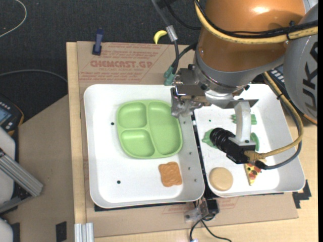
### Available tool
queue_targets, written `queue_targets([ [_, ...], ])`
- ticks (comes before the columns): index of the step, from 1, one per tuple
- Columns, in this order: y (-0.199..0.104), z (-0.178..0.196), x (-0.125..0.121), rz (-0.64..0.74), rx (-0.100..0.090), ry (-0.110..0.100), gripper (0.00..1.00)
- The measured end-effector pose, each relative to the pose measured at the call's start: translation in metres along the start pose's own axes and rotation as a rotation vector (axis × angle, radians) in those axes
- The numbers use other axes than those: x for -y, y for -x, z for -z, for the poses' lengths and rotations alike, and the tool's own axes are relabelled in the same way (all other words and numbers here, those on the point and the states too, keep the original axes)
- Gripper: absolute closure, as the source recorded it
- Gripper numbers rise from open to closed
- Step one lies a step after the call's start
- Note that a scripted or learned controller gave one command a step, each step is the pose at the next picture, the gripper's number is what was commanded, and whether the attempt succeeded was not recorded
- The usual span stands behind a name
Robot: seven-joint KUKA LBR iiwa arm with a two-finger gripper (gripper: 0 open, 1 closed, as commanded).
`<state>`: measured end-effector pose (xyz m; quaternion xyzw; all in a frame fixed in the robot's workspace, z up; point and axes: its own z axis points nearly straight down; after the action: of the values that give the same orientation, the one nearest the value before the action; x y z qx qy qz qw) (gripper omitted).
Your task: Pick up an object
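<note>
Across the upper right of the frame, the grey, orange-banded arm (247, 24) leans over the shallow white left bin (101, 135); its pale green divided plastic plate (149, 130) is likely the pick — the gripper (180, 105) hangs at its upper right rim, open or closed I cannot tell.

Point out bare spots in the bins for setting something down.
Left bin: bare along its left wall beside the plate, and the near corner left of the waffle. Right bin is crowded: arm, cookie, pizza.
</note>
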<state>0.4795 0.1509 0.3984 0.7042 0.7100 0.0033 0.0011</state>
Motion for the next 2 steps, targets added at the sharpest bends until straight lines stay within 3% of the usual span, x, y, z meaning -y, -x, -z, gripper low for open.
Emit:
queue_targets([
  [1,0.036,-0.036,-0.013,-0.012,0.005,-0.011,1.0],
  [2,0.034,-0.023,-0.013,-0.008,0.003,-0.006,1.0],
])
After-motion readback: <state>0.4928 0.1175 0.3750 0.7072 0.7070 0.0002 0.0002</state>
